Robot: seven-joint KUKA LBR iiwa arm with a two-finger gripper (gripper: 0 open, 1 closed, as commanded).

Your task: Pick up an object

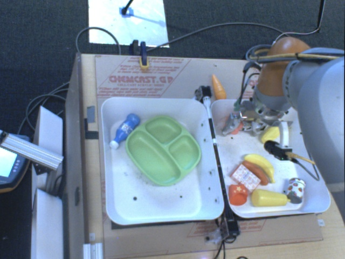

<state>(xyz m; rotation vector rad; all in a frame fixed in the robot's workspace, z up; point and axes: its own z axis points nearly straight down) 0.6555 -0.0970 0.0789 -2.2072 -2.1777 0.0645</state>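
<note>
A: Gripper [235, 124] low in right bin [318, 190], upper-left corner; can't tell its state, nothing seen held.
B: Objects?
A: Curved banana [257, 163], glossy red tomato [238, 194], yellow squash [268, 198] nearby. Left bin [116, 204]: moulded green divided plate [163, 149], blue bottle [125, 129].

Glossy green plastic tray [164, 149], smooth white plastic bins [161, 209], matt brown cardboard-like bench top [161, 74].

Dark carpet floor [32, 31], brown bench [161, 72]
</note>
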